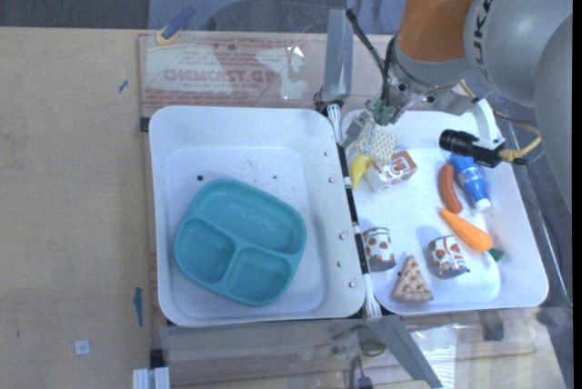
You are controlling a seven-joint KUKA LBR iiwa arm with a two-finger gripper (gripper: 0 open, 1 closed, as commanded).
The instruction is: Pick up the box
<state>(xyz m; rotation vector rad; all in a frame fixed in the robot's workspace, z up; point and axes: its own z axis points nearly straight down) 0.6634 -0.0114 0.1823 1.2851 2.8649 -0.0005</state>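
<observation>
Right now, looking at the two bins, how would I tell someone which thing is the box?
Start at the right-hand white bin, the one holding small toy foods. Look to its upper left corner, just below the grey arm's gripper. The small white carton-shaped box with red-orange print lies there beside a yellow piece; it is the sole boxy item there.

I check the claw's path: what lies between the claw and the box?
In the camera view, a pale patterned packet lies between the claw and the box, overlapping the box's upper left corner.
</observation>
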